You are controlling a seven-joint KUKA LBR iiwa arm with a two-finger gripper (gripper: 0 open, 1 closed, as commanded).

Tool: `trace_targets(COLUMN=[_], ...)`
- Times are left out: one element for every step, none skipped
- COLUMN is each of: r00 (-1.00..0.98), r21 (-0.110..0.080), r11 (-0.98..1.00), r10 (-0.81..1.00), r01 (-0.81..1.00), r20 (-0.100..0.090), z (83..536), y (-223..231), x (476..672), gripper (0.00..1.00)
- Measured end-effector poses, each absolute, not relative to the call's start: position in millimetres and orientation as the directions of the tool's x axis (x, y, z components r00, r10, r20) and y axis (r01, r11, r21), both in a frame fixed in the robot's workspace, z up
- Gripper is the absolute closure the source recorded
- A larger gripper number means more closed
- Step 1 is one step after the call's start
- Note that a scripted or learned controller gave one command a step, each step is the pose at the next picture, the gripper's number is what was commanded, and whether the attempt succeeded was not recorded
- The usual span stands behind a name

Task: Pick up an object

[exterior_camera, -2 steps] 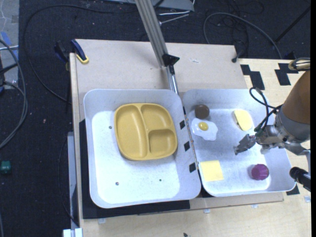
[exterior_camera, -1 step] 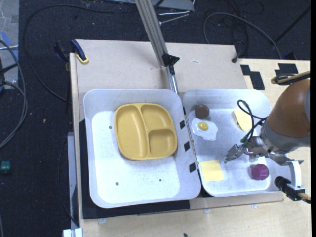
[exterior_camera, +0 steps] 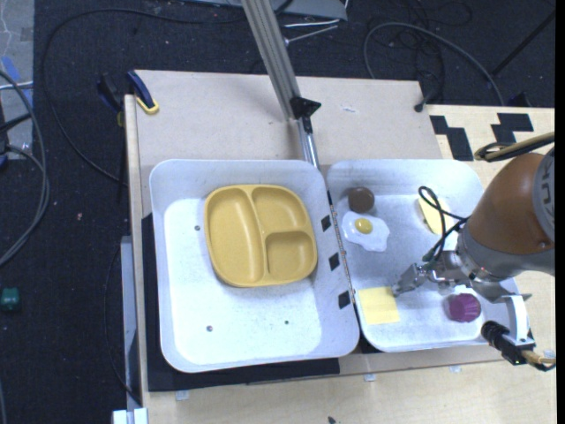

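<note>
The right bin [exterior_camera: 402,343] holds a brown round piece [exterior_camera: 360,200], a toy fried egg [exterior_camera: 365,230], a flat yellow cheese slice [exterior_camera: 379,306], a purple lump [exterior_camera: 463,307] and a pale yellow piece [exterior_camera: 431,214] partly behind the arm's cable. My gripper [exterior_camera: 411,280] hangs low in this bin, just right of and above the cheese slice and left of the purple lump. It touches neither as far as I can see. The grey and orange arm [exterior_camera: 516,210] hides the bin's right side.
The left bin [exterior_camera: 177,325] bears a yellow divided plate [exterior_camera: 261,234]. A metal pole [exterior_camera: 275,51] slants down to the gap between the bins. Black clips [exterior_camera: 334,261] line the shared bin wall. A black cable [exterior_camera: 437,203] loops above the gripper.
</note>
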State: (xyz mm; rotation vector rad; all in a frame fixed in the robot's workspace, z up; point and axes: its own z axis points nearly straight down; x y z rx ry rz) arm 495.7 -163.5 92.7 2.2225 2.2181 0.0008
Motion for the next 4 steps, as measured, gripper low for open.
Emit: trace_targets(r00=[0.004,-0.003,-0.003,-0.003], r21=[0.008,0.006,0.006,0.002], r11=[-0.004,0.003,0.003,0.003], r10=[1.0,1.0,1.0,1.0], r01=[1.0,1.0,1.0,1.0], r20=[-0.005,-0.002,-0.003,-0.001], z=[105.5,168.0,227.6,236.8], y=[-164.9,-164.1,-170.3,-170.3], x=[497.5,503.5,510.4,511.1], gripper=[1.0,1.0,1.0,1.0])
